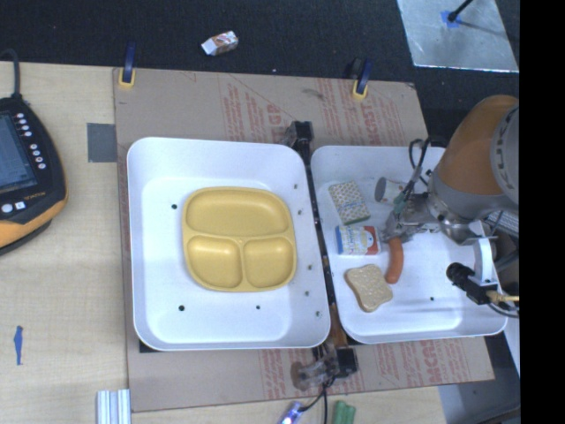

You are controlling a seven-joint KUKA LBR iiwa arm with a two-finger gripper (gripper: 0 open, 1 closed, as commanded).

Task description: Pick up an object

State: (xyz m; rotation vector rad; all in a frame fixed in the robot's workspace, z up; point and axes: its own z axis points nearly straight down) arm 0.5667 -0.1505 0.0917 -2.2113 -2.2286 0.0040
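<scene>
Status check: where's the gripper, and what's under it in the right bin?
Gripper low in right bin, jaws unreadable. Hot dog just below it, not gripped. Toast, carton, patterned packet crowd its left.

We see the arm (481, 162) as a bulky rounded body, its big curved shell orange-tan and the casing beside it pale grey. Below it sits a silvery metal wrist block with thin dark cables looping off its top. The gripper (397, 223) is a cluster of slim metal and dark parts. A black knob-like fitting and a white bracket hang off the lower side
</scene>
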